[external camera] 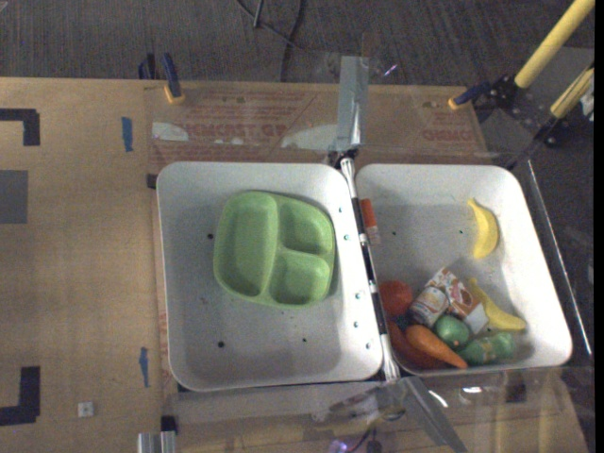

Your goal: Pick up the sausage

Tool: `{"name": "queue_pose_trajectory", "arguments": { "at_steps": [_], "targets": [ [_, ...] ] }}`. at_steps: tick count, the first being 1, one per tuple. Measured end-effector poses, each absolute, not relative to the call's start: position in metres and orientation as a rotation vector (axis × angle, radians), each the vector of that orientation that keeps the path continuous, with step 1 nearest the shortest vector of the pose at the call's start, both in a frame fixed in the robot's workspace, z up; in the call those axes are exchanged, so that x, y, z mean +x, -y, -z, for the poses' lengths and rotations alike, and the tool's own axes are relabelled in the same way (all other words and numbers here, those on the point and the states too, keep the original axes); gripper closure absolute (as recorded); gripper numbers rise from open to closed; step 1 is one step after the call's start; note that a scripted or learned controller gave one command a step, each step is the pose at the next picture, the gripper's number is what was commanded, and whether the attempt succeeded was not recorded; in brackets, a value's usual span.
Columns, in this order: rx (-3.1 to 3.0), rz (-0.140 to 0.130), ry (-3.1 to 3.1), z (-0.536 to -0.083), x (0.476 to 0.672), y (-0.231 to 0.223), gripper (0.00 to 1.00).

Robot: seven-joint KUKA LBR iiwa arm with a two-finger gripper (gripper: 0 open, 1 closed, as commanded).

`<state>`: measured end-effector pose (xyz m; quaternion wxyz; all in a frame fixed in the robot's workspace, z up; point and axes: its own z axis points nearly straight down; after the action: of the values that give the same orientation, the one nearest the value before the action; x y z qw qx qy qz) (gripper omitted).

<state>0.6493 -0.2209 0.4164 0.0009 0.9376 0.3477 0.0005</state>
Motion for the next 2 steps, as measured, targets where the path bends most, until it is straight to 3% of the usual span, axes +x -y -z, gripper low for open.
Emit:
{"name": "queue_pose_trajectory", "arguments": {
  "at_steps": [1, 2],
  "targets": [
    [2.767, 0.002, -1.492, -0.435, 0.644, 0.13, 1.0],
    [2.807, -0.003, -1.403, -0.435, 0.657, 0.172, 1.0]
  ]
}}
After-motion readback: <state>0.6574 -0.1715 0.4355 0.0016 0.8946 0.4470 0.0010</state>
